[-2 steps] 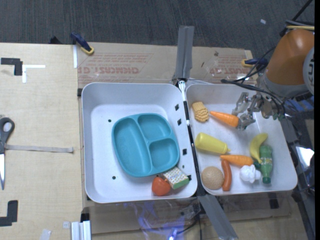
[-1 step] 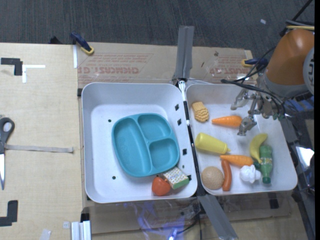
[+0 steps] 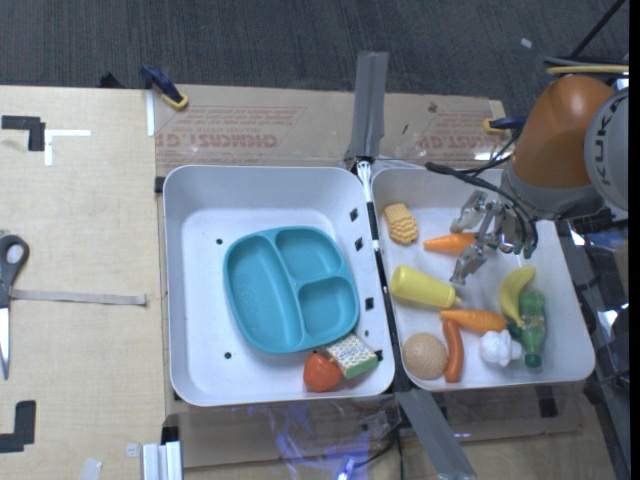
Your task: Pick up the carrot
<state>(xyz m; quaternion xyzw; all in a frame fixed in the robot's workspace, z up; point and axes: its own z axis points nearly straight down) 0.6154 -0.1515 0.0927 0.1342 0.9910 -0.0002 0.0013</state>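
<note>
Carrot [image 3: 449, 243]: near right bin's [image 3: 572, 370] back edge, touching the claw's [image 3: 478, 247] fingertips
Claw: apart, straddling carrot's thick end
Hidden: carrot's end, behind fingers

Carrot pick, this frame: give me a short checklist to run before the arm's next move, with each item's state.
1. Carrot in view in the right bin: ok.
2. Gripper near the carrot: ok, right at its thick end.
3. Carrot between the fingers: cannot tell; contact is unclear.
4. Right target: not ok yet; two more orange pieces, one lying flat and one upright, sit lower in the bin and could be confused with it.
5. Neighbours clear of the grasp: ok; corn and the yellow bottle lie apart from the carrot.
</note>
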